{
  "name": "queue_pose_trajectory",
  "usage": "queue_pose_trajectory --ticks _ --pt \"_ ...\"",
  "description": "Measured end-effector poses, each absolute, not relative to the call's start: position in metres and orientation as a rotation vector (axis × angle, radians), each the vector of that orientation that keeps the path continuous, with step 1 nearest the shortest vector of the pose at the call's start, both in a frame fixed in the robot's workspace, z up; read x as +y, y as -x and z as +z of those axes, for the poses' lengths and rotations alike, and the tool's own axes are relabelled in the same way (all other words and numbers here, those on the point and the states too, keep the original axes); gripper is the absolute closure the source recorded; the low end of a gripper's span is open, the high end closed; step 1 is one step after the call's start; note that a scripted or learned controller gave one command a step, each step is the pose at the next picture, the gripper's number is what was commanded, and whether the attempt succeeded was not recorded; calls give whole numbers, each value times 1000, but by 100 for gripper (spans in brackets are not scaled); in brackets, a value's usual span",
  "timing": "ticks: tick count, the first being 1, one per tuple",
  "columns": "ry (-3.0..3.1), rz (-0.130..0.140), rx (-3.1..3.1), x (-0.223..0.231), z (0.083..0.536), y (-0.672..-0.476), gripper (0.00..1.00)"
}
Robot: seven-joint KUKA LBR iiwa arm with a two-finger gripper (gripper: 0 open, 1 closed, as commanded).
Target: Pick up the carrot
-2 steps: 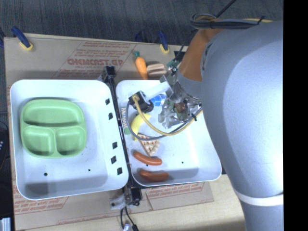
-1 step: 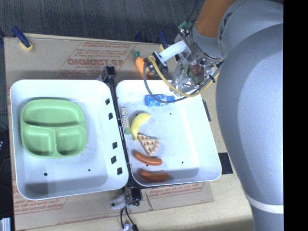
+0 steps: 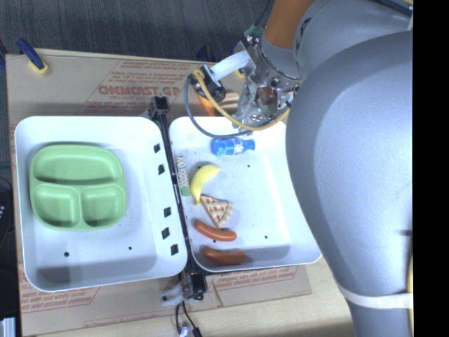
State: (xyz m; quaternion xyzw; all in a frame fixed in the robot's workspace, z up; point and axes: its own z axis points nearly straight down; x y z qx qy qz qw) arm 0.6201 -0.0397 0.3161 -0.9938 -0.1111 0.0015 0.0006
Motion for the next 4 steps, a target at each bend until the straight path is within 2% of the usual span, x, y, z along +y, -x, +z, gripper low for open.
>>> queue_pose_trajectory --ticks 1,2,3,4 --pt "3115 11 -379 -42 239 -617 100" --pt "3121 6 -330 -69 263 -613 100" --pt "3121 9 -322 -50 269 -550 100" --pt "3119 8 -352 17 292 -521 100"
